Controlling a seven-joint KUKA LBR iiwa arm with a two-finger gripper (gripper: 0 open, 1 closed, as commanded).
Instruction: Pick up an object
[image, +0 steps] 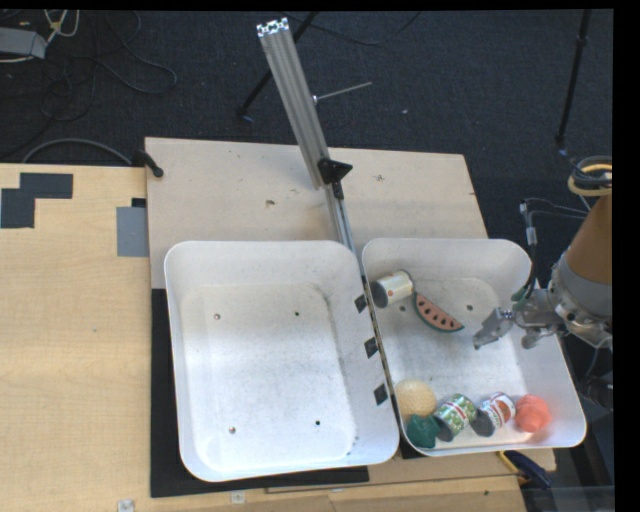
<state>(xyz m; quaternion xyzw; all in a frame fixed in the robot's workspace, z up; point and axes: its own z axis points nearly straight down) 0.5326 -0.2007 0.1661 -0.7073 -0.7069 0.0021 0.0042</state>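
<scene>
1. Pale wood is what your worktop (80, 330) is made of; it carries two shallow white bins side by side.
2. Your left bin (200, 270) has only a bare white floor with a few dark specks.
3. Your right bin (500, 250) holds all the objects, and the arm (590, 250) reaches in over its right rim.
4. Your hand (512, 330) hangs above the right part of that bin, with nothing visible between its fingers; you cannot tell from this view whether they are apart or together.
5. A watermelon slice (438, 313) lies left of the hand, apart from it.
6. A small metal can (393, 289) lies on its side by the bin's left wall, just beside the slice.
7. Along the near wall, from left to right, you have a beige ball (416, 397), a dark green object (423, 430), a green-labelled can (455, 414), a red-and-white can (493, 412) and an orange-red ball (533, 413).
</scene>
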